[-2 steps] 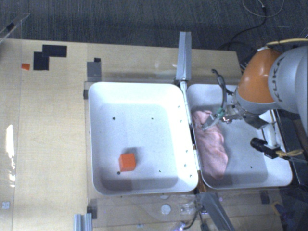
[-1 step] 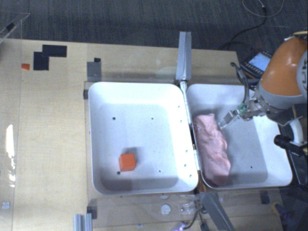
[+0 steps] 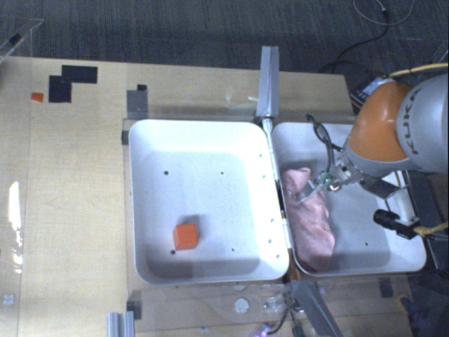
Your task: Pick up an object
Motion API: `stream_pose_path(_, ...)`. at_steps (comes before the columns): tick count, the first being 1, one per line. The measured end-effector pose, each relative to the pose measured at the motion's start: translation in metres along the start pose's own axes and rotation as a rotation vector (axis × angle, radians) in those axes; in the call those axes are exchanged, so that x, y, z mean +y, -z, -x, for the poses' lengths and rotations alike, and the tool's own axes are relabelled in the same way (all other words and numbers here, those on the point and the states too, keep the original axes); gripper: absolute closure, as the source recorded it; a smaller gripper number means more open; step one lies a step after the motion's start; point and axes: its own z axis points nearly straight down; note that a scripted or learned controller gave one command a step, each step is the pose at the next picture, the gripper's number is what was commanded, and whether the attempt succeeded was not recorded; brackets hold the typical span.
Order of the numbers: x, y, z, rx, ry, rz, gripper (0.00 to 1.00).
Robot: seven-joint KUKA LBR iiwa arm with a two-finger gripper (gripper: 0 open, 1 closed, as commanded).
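On the table (image 3: pixel 70 209), two shallow white bins sit side by side: left bin (image 3: pixel 144 188) and right bin (image 3: pixel 407 255), sharing a divider at centre.

Camera view:
- Arm (image 3: pixel 393 128) comes in from 3 o'clock, grey body with orange band, parked over the right bin's upper half.
- End effector (image 3: pixel 312 190) sits at the right bin's 9 o'clock area, pointing toward the divider, tip right at the pink cloth (image 3: pixel 310 220).
- Finger spread: cannot tell, the tip is small and blends with cable and cloth. Cannot tell either whether it has hold of anything.
- Pink cloth is crumpled along the right bin's left wall, running from about 10 o'clock down to 7 o'clock of that bin, touching or nearly touching the divider. Its top end lies just beside the end effector tip.
- Orange block (image 3: pixel 186 236) lies in the left bin at its 7 o'clock, flat on the floor, well apart from the arm and the cloth.
- Table, outside the bins: black L-shaped mark (image 3: pixel 70 81) at the frame's 10 o'clock, small orange tag (image 3: pixel 37 97) just beside it on the 9 o'clock side.
- Grey upright bracket (image 3: pixel 268 83) stands at 12 o'clock of the divider.
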Motion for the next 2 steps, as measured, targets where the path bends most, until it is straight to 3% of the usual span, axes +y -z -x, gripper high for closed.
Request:
stream_pose_path(1, 0.005, 0.013, -0.001, -0.001, 0.002, 0.010, 1.00)
stream_pose_path(2, 0.048, 0.137, 0.003, 0.005, -0.130, -0.010, 1.00)
